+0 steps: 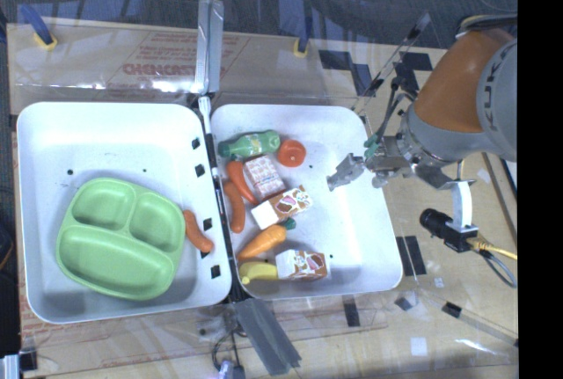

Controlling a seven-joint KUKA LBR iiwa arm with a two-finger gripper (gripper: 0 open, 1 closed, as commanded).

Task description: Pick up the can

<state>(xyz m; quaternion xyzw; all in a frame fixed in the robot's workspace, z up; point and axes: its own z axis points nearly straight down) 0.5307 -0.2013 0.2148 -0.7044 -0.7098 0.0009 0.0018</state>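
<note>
The can (262,176), pinkish with a pale patterned label, lies on its side in the right bin (352,232), left of the middle. It rests between an orange carrot (236,181) and a small carton (283,206). My gripper (346,172) hangs over the right part of the same bin, well to the right of the can and apart from it. Nothing is seen in the gripper.
Around the can lie a green bottle (250,144), a red tomato (292,153), another carrot (263,241), a banana (258,272) and a second carton (302,264). The left bin (53,131) bears a green divided tray (121,236) and a carrot (197,230).
</note>
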